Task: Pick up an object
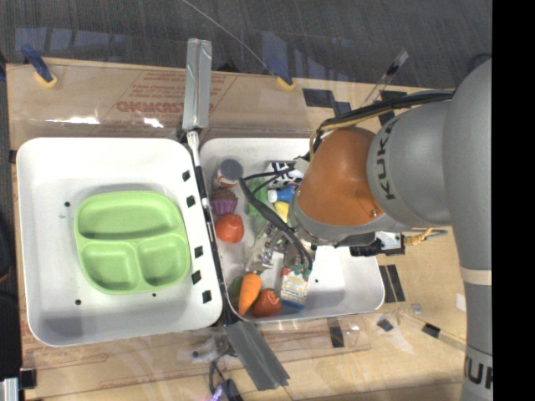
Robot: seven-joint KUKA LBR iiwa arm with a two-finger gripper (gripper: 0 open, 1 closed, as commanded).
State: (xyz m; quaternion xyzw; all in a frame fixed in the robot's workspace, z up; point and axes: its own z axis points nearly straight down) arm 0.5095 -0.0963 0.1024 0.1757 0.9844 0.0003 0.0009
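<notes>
The grey arm with its orange wrist band point(338, 186) hangs over the right-hand shallow white bin point(364, 286), and the gripper point(280, 256) is down among the clutter at the near-middle of that bin. Dark cables and the wrist hide its tip, so I cannot tell whether it is spread, closed or pinching anything.

No single target is marked out. The likeliest candidates lie just beside the tip: a small printed carton point(292, 287), an orange carrot-shaped toy point(248, 291) and a red rounded piece point(266, 304), packed against each other by the near wall. A red tomato-like ball point(230, 228), a purple cup-shaped toy point(223, 200) and a grey round can point(230, 171) sit farther off along the left wall.

The main risk, as I judge it, is the crowding. A closing grip could catch two items at once, or nudge the carton aside and close on nothing. The round pieces would likely roll or squirt out, and the near wall leaves little room to get around the carrot.

The left bin point(33, 224) holds a light green divided plastic tray point(129, 241). "KUKA" reads on the arm's grey shell point(386, 167). Reddish print on the clear sheet at the far side point(150, 103) is not legible, and the carton's print is too small to read
</notes>
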